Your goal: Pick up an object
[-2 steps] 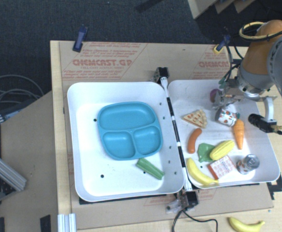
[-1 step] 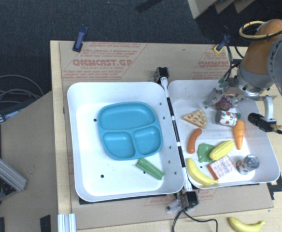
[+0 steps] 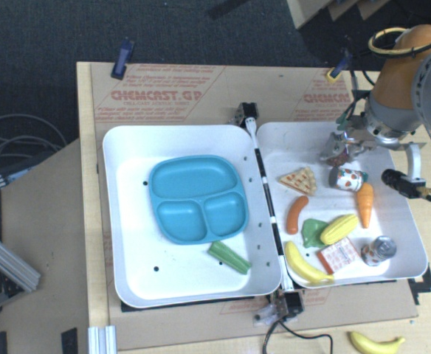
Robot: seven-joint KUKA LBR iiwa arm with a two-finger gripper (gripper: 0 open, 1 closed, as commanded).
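Two shallow white bins side by side mid-frame: left bin (image 3: 119, 198), right bin (image 3: 411, 231).

In the left bin, two things: one light-blue plastic plate with three compartments (image 3: 198, 199) in the middle, and one green pod-shaped toy (image 3: 229, 257) just below it, toward the bin's lower right.

In the right bin, nine things:
- one triangular pizza slice (image 3: 298, 181) at upper left
- one small white-and-red rounded object (image 3: 346, 177), too small to make out further
- one orange carrot (image 3: 365, 203) just right of and below that
- one reddish-orange sausage (image 3: 296, 214) at the left wall
- one green leafy piece (image 3: 313, 231) touching one yellow corn cob (image 3: 339, 228)
- one yellow banana (image 3: 304, 264) along the lower edge
- one red-and-white packet (image 3: 338, 256) beside it
- one small metal can (image 3: 378, 250) at lower right

A second yellow banana (image 3: 376, 341) outside the bins, at the frame's bottom right. Two blue clamps on the board's top edge: left clamp (image 3: 122, 59), right clamp (image 3: 338, 70).

Grey-and-orange arm entering at upper right, with its gripper (image 3: 342, 150) low over the right bin's upper part, just above the white-and-red object. Spread or pressed together: cannot tell. Nothing seen gripped.
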